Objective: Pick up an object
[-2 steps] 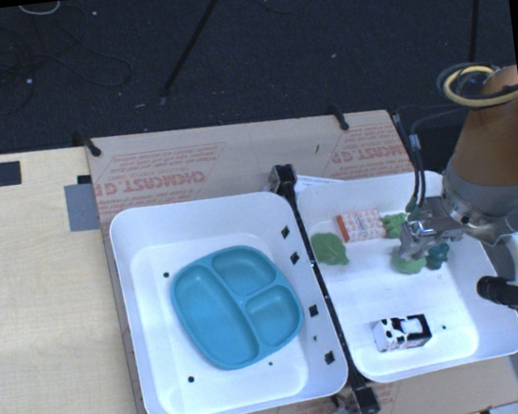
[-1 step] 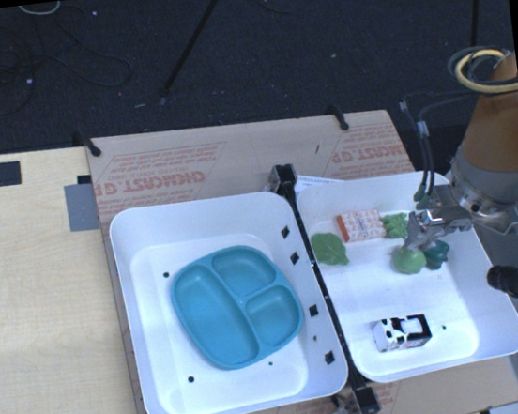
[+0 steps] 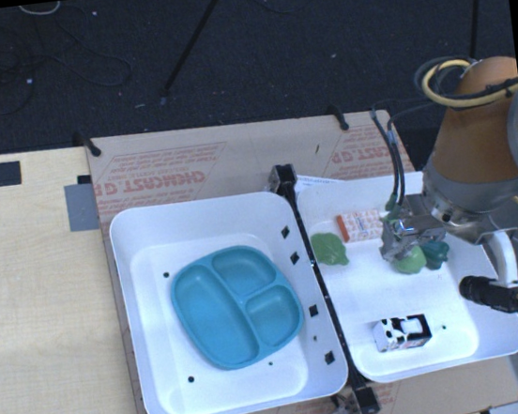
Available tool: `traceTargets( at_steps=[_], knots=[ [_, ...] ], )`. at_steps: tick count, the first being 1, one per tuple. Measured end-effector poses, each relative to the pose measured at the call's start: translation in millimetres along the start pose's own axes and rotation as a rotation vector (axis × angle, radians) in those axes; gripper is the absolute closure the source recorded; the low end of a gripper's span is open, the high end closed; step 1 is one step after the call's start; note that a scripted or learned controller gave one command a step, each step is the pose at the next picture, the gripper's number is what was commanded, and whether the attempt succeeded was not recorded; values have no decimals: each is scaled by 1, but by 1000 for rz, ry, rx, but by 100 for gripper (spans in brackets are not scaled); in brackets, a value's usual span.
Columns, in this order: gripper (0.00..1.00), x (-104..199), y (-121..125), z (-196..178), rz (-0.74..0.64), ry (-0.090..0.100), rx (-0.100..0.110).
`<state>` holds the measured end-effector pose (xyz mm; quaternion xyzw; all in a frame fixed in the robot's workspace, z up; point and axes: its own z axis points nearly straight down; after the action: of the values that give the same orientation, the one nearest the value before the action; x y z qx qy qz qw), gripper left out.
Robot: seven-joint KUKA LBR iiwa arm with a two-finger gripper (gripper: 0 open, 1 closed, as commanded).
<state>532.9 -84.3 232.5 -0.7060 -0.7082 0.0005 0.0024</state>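
Right now gripper (image 3: 405, 241) sits over a green toy (image 3: 408, 260) near right bin's (image 3: 503, 335) right edge; open/closed – can't tell.

Blue three-compartment plastic plate (image 3: 237, 305) lies inside left shallow white bin (image 3: 139, 228); brown cardboard sheet (image 3: 178, 165) under that bin.

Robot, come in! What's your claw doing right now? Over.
Gripper low in right bin, on a green toy. Grasp unconfirmed. Second green toy, small box nearby, apart.
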Motion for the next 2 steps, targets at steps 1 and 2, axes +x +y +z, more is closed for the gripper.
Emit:
traceTargets(
  at_steps=[1,2],
  knots=[
    [100,43,-5,-1,-1,0,0],
    [100,96,0,7,-1,0,2]
  ],
)
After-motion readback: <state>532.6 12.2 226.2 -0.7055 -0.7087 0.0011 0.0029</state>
